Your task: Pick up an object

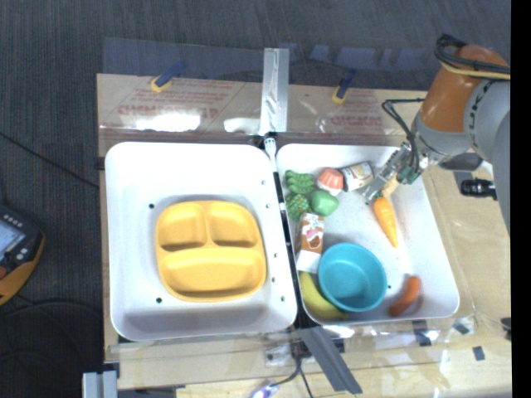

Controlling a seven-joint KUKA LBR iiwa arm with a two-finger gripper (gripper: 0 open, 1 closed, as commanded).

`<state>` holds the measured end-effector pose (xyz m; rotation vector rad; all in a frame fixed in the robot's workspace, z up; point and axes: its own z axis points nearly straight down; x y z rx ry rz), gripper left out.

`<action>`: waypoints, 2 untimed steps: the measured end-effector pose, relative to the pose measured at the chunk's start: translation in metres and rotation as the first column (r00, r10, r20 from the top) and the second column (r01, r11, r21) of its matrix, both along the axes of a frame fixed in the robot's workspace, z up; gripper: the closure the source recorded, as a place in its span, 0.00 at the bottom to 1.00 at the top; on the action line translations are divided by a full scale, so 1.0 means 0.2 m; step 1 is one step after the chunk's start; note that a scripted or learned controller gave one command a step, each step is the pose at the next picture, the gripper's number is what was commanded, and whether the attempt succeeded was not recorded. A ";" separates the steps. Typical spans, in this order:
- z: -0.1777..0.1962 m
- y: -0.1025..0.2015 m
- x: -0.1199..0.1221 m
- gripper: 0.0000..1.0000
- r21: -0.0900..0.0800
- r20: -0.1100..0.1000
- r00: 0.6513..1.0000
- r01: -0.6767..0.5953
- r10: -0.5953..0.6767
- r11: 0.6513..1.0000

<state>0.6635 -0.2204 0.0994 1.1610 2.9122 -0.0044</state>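
My gripper (383,187) hangs low over the back right part of the right bin (440,259), at the top end of an orange carrot (387,220). It looks to be touching or just above that carrot end. A small labelled can (358,175) lies just left of it. Further left are a red-orange piece (330,178), a round green piece (324,204) and two knobbly green vegetables (298,191). A blue bowl (352,278) sits at the front of the bin.
A small carton (311,232) lies beside the bowl, a yellow banana (319,302) sits under its front edge, and a red-orange sausage shape (404,297) is in the front right corner. The left bin (133,189) holds a yellow divided plate (211,249).
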 end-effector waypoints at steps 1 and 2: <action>0.00 0.01 -0.01 0.00 0.003 -0.006 1.000 0.000 0.000 1.000; -0.05 0.20 -0.18 0.00 0.000 0.003 0.999 0.046 -0.046 0.999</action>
